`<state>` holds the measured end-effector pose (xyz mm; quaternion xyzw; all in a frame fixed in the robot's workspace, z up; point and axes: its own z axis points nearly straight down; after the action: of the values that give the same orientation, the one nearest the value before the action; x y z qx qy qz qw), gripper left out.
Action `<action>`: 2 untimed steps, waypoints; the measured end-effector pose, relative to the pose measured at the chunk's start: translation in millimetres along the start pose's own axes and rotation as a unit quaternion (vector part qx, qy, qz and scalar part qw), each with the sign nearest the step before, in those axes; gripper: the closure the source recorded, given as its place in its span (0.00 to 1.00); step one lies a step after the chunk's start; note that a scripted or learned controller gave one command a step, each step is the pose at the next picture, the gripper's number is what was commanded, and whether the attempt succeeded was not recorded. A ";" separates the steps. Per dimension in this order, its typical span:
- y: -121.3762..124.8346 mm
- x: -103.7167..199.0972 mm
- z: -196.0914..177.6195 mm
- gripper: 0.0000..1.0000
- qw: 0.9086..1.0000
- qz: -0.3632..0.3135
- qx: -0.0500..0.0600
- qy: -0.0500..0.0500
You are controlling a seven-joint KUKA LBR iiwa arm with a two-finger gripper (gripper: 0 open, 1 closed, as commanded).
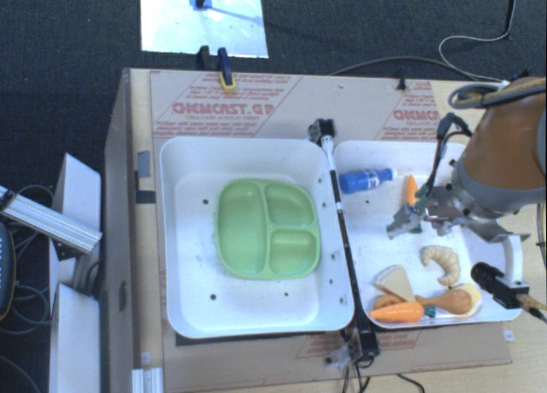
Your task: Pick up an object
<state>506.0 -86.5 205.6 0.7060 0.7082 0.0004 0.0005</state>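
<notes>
Tray [267, 229], green with three compartments, lies flat in the left bin [184, 169]. Right bin [376, 156] holds the pickable stuff: blue bottle [364, 180] on its side near the top left, cheese wedge [396, 281] and carrot [400, 313] at the front edge, croissant [443, 261] and drumstick [451, 301] beside them. Gripper [407, 220] hangs over the bin's middle, nothing visible between its fingers; can't tell how wide they're spread.
</notes>
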 end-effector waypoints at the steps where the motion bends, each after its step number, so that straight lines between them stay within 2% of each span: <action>1: 76.5 -48.8 121.4 0.00 1.000 0.001 0.000 0.000; 2: 108.4 -60.7 120.7 0.00 1.000 0.000 -0.001 0.000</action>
<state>614.7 -146.9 85.0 0.7059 0.7083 0.0009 0.0014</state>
